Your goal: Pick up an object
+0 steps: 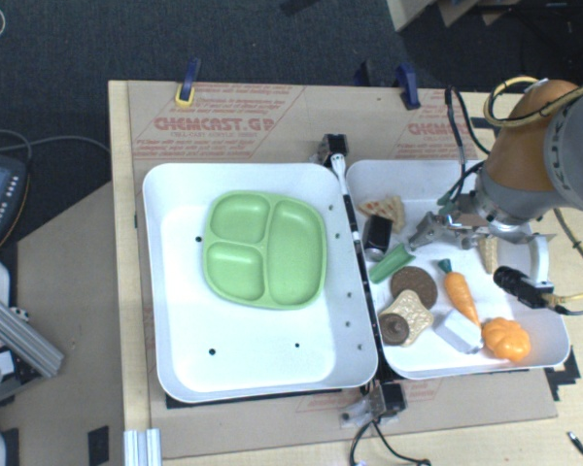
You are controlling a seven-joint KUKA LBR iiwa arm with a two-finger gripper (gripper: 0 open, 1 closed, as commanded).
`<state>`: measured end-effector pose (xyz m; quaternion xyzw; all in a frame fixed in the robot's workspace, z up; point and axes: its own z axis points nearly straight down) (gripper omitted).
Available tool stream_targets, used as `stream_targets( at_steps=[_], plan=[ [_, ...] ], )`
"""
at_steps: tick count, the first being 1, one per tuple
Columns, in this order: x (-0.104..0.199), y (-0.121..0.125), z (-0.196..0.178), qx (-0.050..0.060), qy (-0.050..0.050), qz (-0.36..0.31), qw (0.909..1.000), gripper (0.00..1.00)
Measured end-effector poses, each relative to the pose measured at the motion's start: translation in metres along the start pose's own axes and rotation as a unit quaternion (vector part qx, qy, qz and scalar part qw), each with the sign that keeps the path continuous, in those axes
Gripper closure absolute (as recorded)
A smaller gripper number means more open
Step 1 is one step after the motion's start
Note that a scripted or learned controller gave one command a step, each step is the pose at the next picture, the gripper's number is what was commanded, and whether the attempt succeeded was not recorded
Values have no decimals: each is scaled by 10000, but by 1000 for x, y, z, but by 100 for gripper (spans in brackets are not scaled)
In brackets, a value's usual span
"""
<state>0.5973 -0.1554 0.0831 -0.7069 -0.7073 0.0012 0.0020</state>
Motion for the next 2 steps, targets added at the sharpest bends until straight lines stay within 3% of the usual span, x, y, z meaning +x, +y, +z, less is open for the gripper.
stream_targets(
  at_steps=[1, 2],
  plan=[
    [0, 1, -13, -29, -8, 4, 10000, 100],
    [9, 6, -63, -58, -15, -6, 10000, 100]
  ],
)
